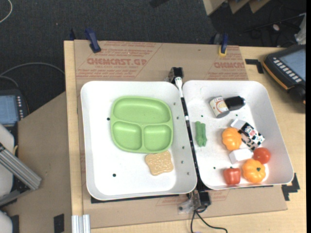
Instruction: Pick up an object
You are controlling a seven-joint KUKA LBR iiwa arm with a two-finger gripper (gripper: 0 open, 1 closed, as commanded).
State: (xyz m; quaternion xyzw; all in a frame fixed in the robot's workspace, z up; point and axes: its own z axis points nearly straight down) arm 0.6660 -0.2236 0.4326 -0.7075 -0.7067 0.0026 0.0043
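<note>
Green divided plate [141,124], smooth plastic, in left bin [92,130]; bumpy tan cracker [160,163] just below. Right bin [272,110]: flat green pod [200,133], small can [219,106], round orange [232,138], red tomato [262,155], shiny red pepper [232,175]. Gripper: cannot tell.

This is a robotics lab or test workshop, not a home. The desk [146,57] is topped with a sheet of printed cardboard held down at the far edge by a blue clamp [92,40] and a yellow-and-blue clamp [223,46]. Two shallow white bins [92,144] sit side by side on it, joined along the middle, with cables [206,222] trailing from the near edge. A handheld control pendant [287,68] with a screen lies at the right. Dark carpet [97,8] covers the floor, loose wires run across it, and aluminium framing [19,171] shows at the left. The contents are toy props: a green divided plate [142,124] and plastic fruit [253,171].
</note>
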